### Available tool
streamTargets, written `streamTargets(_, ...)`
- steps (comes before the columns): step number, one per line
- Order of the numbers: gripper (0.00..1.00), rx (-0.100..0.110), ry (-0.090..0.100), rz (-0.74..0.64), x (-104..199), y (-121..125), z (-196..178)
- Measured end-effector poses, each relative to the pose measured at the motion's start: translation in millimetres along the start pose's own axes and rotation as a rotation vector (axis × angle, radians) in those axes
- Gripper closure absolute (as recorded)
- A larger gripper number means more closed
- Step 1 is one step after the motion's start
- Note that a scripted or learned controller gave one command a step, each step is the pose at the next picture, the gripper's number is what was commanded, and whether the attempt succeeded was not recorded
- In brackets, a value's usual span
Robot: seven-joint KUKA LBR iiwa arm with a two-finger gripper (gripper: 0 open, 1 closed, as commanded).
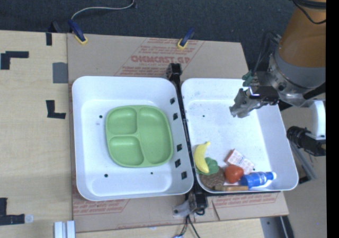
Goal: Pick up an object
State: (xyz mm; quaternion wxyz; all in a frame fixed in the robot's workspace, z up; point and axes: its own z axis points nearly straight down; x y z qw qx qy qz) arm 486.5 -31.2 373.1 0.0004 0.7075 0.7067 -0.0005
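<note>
My gripper point(241, 108) hangs over the upper right part of the right bin point(222, 91), fingers pointing down to the left, with nothing seen between them. The objects lie in a cluster at the bin's near edge: a yellow banana point(201, 156), a green item point(212, 166), a red tomato-like piece point(233, 173), a red and white packet point(239, 158), a blue bottle point(257, 179) and a brown item point(214, 179). The gripper stands well apart from all of them, up and to the right.
The left bin point(90, 91) holds a green divided plate point(140, 135). A black divider with clips point(179, 120) runs between the bins. Cardboard point(153, 54) lies under both, with yellow clamps at the far edge.
</note>
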Motion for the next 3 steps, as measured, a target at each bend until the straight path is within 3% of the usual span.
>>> streamTargets(1, 1.0, 0.001, 0.0, 0.0, -58.1, 12.7, 25.6)
streamTargets(2, 1.0, 0.002, 0.0, 0.0, -119.7, -3.1, 60.5)
streamTargets(3, 1.0, 0.002, 0.0, 0.0, -165.3, -3.1, 100.4)
